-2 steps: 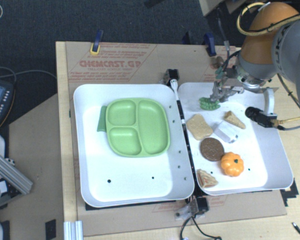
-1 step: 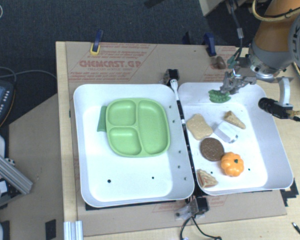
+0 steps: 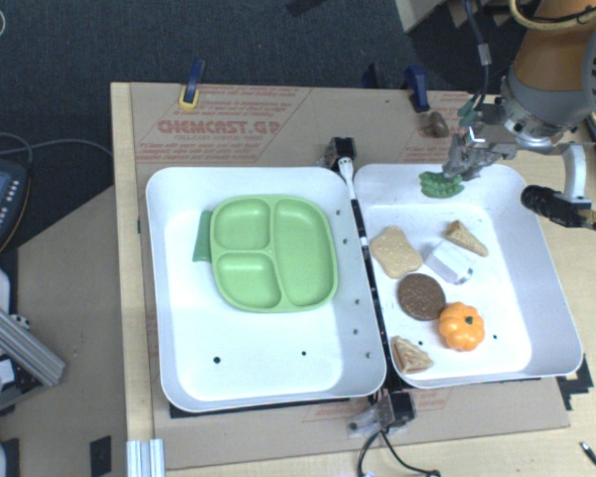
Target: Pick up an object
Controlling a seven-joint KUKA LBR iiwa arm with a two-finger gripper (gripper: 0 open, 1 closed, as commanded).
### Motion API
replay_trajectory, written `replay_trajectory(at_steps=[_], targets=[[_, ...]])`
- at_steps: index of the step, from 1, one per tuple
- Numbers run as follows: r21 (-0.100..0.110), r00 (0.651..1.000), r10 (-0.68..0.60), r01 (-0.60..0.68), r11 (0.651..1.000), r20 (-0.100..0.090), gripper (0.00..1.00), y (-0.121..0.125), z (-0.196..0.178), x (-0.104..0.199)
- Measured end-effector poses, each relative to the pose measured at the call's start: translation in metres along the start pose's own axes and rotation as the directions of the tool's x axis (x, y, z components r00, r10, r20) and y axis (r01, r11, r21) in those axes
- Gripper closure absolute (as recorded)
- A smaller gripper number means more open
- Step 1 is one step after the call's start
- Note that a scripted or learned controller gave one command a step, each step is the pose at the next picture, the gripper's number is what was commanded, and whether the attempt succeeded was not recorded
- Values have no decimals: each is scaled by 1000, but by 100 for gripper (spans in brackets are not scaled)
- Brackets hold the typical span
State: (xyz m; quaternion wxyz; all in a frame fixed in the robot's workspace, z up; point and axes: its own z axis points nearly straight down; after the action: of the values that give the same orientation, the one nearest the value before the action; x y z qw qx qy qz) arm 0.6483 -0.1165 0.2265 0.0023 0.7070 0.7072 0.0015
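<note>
The gripper hangs over the green piece; I can't tell its fingers' state. Next: descend and close.

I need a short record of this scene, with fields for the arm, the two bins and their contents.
end effector: over the right bin's far edge, directly above a small green item
left bin: one green divided plate
right bin: small green item, cracker, brown round cookie, orange pumpkin, two wedge pieces, a white-grey block
grasp: not visible
</note>
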Motion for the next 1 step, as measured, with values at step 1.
replay_trajectory(at_steps=[1], targets=[[9,1000,-2,2,1000,-3,100,-30,-11,42]])
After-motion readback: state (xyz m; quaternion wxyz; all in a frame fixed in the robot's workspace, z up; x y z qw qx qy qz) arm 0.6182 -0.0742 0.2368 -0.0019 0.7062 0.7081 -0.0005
